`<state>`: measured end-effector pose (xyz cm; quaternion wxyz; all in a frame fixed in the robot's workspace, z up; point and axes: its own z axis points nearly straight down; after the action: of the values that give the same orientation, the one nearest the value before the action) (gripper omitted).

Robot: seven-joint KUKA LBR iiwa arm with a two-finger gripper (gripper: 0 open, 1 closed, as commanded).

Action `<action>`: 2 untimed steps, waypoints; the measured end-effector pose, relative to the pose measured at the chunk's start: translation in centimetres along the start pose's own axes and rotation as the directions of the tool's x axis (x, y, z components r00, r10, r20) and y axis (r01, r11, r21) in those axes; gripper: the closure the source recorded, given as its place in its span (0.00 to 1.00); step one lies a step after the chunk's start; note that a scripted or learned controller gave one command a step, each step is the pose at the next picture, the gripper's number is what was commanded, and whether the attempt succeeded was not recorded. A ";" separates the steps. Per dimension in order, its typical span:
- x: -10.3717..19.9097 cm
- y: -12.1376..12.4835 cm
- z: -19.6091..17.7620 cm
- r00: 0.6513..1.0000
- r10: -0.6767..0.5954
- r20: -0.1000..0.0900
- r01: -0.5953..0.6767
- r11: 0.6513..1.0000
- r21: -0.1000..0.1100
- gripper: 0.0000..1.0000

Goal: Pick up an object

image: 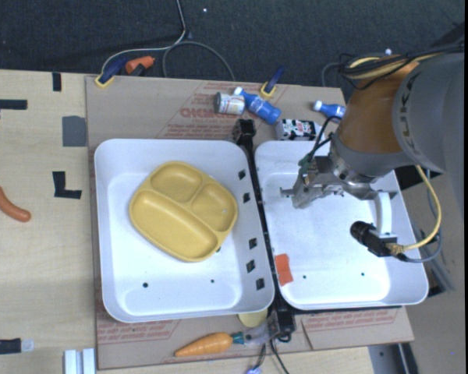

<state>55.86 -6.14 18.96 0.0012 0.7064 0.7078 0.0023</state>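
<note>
So the gripper [306,195] is down in the right bin [335,287], up near its back-left part, with the grey arm [421,107] and its orange band [370,119] coming in from the right over it. Honestly can't tell if the fingers are apart or together, it's all a grey blur down there, and I don't see anything between them.

The plate [184,209], a yellow divided one, is well off to the left of the fingers, lying flat in the left bin [117,287], across the divider [257,216]. That's the only real pickable thing sitting inside a bin as far as I can see.

Below the fingers and a bit left there's a small orange tag [283,269] at the right bin's left edge. To the lower right of them, a black plug [368,234] on a yellow cable [421,244] hangs over the bin floor.

Outside the bins: a blue and white bottle [249,104] behind the fingers, up and left on the cardboard, a carrot [204,345] down past the front edge, and a sausage [9,203] way out left on the bench.
</note>
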 end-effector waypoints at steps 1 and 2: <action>-0.1 0.1 0.6 1.000 0.001 0.001 -0.001 1.000 0.006 0.00; -0.1 0.1 0.6 1.000 0.001 0.001 -0.001 1.000 0.006 0.00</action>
<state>55.92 -6.29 18.39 -0.0005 0.7066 0.7076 -0.0003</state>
